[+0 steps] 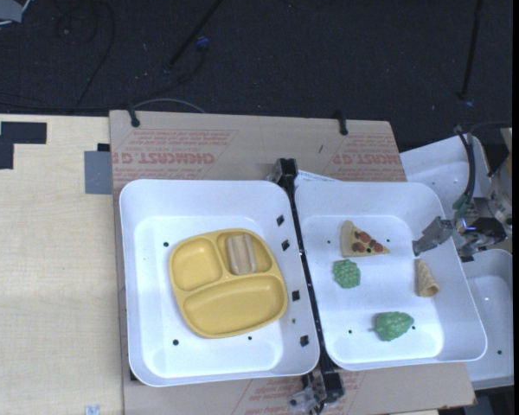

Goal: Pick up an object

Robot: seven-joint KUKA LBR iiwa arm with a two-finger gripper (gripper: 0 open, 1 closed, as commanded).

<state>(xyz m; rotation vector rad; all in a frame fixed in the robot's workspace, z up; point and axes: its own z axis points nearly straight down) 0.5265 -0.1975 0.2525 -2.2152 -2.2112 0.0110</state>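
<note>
Below, we see two white bins side by side on a cardboard sheet. The left bin [147, 232] holds a yellow tray [229, 305] with three compartments, lying at a slant. In its upper right compartment lies a small tan piece, a bun [239, 253] as far as we can make out; the other two compartments show nothing in them.

The right bin [450, 318] holds four small things, all apart from one another. A pizza slice [361, 240] lies toward the upper middle, its crust to the left and its tip pointing right. Just below it sits a small green lump [347, 273], something like broccoli. A larger green lump [392, 324] lies nearer the lower edge. A tan cone [426, 277] lies by the right wall, its narrow end pointing up.

The gripper [445, 232] comes in from the right, over the bin's right rim, just above the cone's narrow end and to the right of the pizza slice. We see one dark finger [430, 235] reaching leftward into the bin, and nothing is between the fingers that we can see. Whether the jaws stand apart or together we cannot tell, since the wrist and cables crowd that spot. None of the four things is lifted; each rests on the bin floor.
</note>
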